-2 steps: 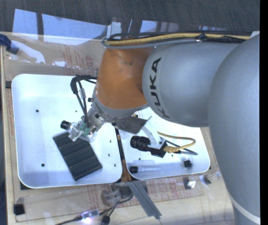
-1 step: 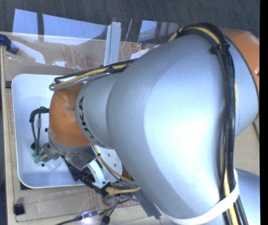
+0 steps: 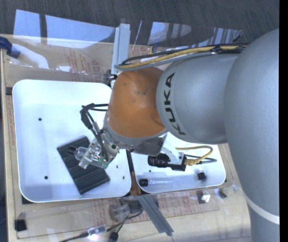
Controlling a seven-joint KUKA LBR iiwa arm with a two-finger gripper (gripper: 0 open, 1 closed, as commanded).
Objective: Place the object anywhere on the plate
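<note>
Plate (image 3: 91, 179): a dark, ribbed, flat slab lying in the left bin (image 3: 43, 135), in its near right part. It is turned at a slant to the bin's walls, and its lower corner is close to the near edge.
Object: which thing is meant cannot be told from this view. Whether anything rests on the plate under the gripper is hidden.
Gripper (image 3: 90, 156): a clear, glassy tip, low over the plate's upper right part — touching it or just above, cannot be said. Apart or together, or clamped on something, is not to be made out.
Arm (image 3: 204, 100): reaches in from the right across the wall between the two bins. Its orange band (image 3: 133, 105) is over the left bin's right edge.
Right bin (image 3: 215, 179): mostly covered by the arm, with only its near strip on show.
Tube (image 3: 159, 182): clear and slim, lying along the right bin's near edge, close to its near left corner.
Small black block (image 3: 200, 175): near the right bin's near right corner — well apart from the tube.
Bench (image 3: 184, 208): pale wood, bearing both bins side by side.
</note>
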